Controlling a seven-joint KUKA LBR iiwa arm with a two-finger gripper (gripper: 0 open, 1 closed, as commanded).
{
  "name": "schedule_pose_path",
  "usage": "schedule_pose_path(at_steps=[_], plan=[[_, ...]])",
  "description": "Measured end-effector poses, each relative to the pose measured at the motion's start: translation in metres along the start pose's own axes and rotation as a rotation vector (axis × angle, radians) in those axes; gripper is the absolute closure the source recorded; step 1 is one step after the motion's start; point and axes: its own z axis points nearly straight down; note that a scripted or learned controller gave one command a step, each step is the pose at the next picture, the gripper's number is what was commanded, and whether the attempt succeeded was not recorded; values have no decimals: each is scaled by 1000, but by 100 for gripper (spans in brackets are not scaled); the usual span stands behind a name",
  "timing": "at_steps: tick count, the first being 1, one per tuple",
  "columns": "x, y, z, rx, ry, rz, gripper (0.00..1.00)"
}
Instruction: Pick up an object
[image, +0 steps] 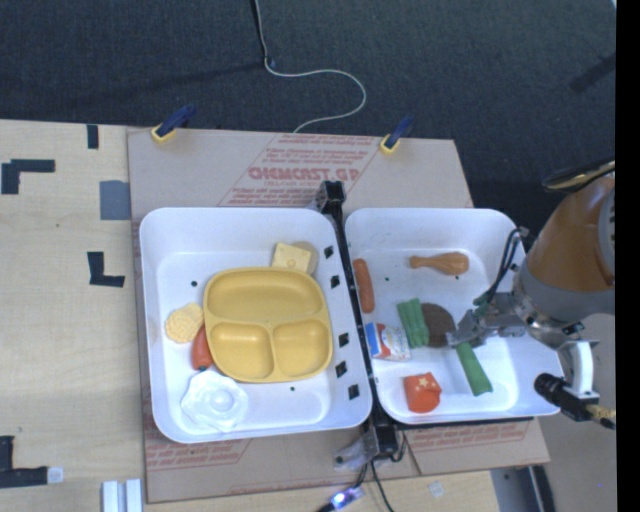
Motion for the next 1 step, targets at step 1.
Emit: schedule_pose_path(at_steps=[1], plan=[[-4,1,-61,-3,-2,0,100]])
